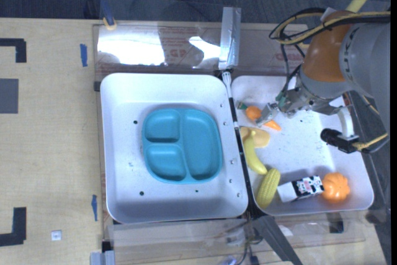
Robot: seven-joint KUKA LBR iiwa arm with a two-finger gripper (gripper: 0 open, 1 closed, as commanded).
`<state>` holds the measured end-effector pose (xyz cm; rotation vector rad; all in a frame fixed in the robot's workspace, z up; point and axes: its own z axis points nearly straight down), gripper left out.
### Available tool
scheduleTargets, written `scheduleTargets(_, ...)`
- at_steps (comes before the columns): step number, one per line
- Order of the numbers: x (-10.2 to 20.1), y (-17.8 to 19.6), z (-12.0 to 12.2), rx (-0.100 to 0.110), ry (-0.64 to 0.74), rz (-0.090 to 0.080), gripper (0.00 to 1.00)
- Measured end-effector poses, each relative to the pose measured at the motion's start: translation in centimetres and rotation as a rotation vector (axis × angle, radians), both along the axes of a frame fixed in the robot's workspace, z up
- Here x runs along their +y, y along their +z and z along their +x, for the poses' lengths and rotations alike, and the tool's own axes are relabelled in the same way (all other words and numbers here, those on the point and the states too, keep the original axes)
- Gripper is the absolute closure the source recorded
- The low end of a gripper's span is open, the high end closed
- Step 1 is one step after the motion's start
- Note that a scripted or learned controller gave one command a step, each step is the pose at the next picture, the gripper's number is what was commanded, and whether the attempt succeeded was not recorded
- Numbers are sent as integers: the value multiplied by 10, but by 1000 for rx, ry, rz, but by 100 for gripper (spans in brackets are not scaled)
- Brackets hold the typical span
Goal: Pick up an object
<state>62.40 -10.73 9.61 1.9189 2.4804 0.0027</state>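
Hovering in the right bin (356,195), the gripper (273,110) sits just beside a small orange carrot (253,113) (likely light, stiff, slippery plastic); grip across its middle; jaw state I cannot tell

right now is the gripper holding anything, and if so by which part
It cannot be told. The gripper is low in the right bin, beside a small orange piece and an orange ball, but the view does not show anything between its tips.
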Motion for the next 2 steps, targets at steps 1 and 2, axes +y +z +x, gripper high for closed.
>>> scheduleTargets(1,1,11,1,-4,3,-1,100)
scheduleTargets(2,36,121,-12,-3,-34,2,100)
